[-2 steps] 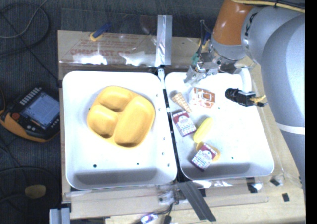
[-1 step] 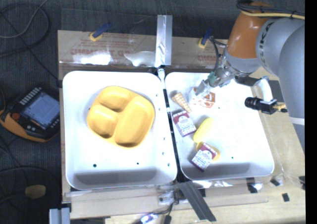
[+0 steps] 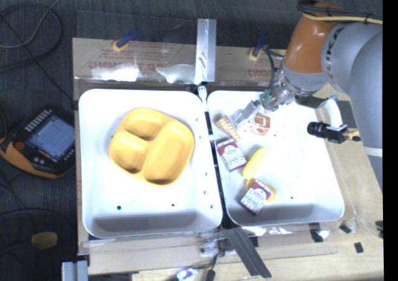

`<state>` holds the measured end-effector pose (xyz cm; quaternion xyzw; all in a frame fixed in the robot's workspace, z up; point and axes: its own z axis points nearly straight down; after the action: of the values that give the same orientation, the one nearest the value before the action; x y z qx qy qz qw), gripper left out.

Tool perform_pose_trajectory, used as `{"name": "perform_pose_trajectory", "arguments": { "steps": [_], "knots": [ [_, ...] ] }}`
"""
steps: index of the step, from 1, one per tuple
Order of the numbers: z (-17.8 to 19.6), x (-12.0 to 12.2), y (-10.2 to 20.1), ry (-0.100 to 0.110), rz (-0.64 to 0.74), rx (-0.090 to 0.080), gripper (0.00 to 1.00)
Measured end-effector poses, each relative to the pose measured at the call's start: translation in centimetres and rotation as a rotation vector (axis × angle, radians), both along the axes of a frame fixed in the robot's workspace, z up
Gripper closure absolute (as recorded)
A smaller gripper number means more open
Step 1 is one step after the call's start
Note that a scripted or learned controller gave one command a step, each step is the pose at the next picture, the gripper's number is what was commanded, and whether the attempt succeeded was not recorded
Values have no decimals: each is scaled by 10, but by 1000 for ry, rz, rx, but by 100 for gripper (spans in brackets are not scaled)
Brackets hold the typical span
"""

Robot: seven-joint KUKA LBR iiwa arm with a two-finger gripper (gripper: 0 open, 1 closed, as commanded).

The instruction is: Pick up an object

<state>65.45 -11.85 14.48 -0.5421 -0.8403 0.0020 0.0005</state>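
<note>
While two white bins sit side by side on the bench point(image 3: 87, 50), their loads differ sharply: the left bin point(image 3: 93, 211) holds one thing, a large yellow three-lobed container point(image 3: 151, 145), and the right bin point(image 3: 323, 199) holds five small ones. Those five are an ice-cream cone point(image 3: 227, 127), an orange-and-white packet point(image 3: 260, 124), a dark red carton point(image 3: 231, 154), a yellow banana-shaped piece point(image 3: 254, 162) and a second small carton point(image 3: 257, 196) with a yellow end. All five crowd the right bin's left half, near the wall it shares with its neighbour; the cone and the red carton lie just beside that wall. The right half of that bin's floor is bare white, open up to its far rim. The yellow container sits towards the far left of its bin, with bare floor along the near rim. The hand point(image 3: 245, 113) reaches down from the upper right, its tip low over the bin between the cone and the orange-and-white packet, near both; whether its fingers are spread or pressed together I cannot tell, and nothing can be made out between them
</note>
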Motion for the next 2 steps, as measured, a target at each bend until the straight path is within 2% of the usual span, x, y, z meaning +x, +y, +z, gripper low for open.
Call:
{"name": "perform_pose_trajectory", "arguments": {
  "steps": [1, 2],
  "knots": [
    [-28, -2, -9, -33, -143, 0, 0],
    [-56, -4, -37, -15, -43, 0, 0]
  ]
}}
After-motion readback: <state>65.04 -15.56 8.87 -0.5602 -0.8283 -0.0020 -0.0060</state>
